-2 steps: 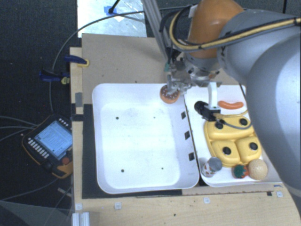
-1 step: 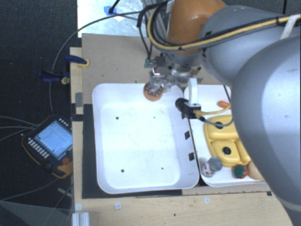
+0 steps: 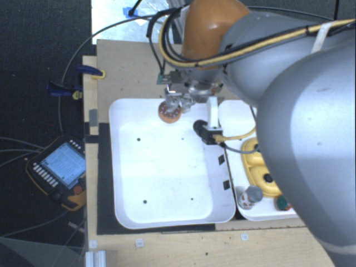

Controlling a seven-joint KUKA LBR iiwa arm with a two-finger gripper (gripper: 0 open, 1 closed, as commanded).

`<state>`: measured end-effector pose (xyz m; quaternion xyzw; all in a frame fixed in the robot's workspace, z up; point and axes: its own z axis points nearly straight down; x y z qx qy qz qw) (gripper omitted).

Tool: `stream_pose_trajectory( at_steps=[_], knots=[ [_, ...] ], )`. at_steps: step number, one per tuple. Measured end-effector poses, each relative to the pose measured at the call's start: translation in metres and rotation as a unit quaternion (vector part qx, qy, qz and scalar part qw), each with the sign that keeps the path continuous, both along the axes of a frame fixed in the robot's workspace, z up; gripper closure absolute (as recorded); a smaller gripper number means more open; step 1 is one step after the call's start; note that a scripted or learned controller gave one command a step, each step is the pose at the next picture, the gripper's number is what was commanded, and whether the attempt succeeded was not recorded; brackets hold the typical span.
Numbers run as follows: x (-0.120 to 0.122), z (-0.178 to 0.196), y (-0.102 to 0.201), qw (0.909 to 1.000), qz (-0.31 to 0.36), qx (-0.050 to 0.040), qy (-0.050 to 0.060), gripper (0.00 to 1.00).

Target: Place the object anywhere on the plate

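- A small round orange-brown object (image 3: 169, 112) sits at the far edge of the left bin (image 3: 161, 204), right under the gripper (image 3: 177, 98).
- Whether the gripper grips it, I cannot tell.
- The right bin (image 3: 236, 115) holds a yellow item (image 3: 259, 170) and small bits.
- The tan table (image 3: 122, 77) carries both bins.
- A pendant (image 3: 59, 166) lies on dark floor off the table's left edge.

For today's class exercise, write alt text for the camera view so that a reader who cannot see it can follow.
Seen from above, a grey robot arm's gripper hangs over the far edge of the left white bin, with a small round brown object right beneath it. The right bin holds a yellow item and small pieces.
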<state>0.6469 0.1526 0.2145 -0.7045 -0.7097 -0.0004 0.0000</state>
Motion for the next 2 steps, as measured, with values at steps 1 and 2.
stream_pose_trajectory(
  at_steps=[1,2],
  knots=[
    [0.0005,0.021,0.0023,1.0,-0.001,0.0006,-0.001,1.0],
    [0.0003,0.0202,0.0022,1.0,-0.001,0.0001,-0.001,0.0]
  ],
)
